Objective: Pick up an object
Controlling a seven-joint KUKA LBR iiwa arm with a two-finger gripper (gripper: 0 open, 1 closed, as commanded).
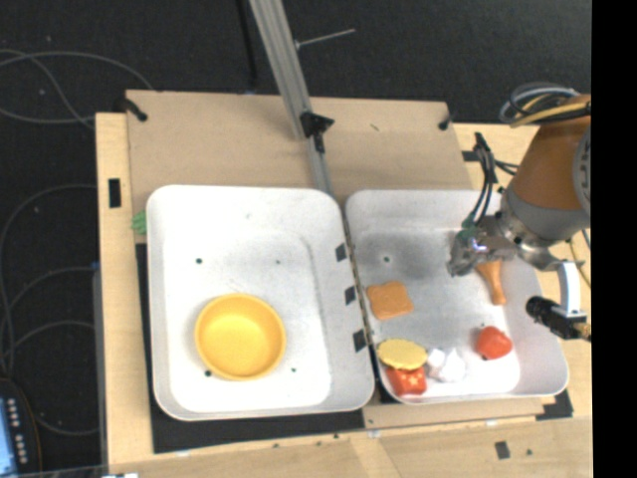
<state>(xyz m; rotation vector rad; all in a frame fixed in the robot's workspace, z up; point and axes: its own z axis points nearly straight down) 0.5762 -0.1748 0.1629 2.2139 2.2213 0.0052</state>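
Observation:
In the right bin [418, 217] lie an orange square slab [389, 300], a yellow disc [402, 352] resting on a red object [408, 380], a small white piece [450, 365] and a red round object [493, 344]. My gripper [466, 257] hangs over the right part of this bin, below the orange-banded wrist. A slim orange carrot-like piece [494, 282] lies just right of it. A yellow bowl [240, 336] sits in the left bin [239, 227].
A grey metal pole [284, 63] slants across the back of the bench and ends near the seam between the bins. Black clips [350, 295] line that seam. Cables [485, 172] trail from the arm at the right.

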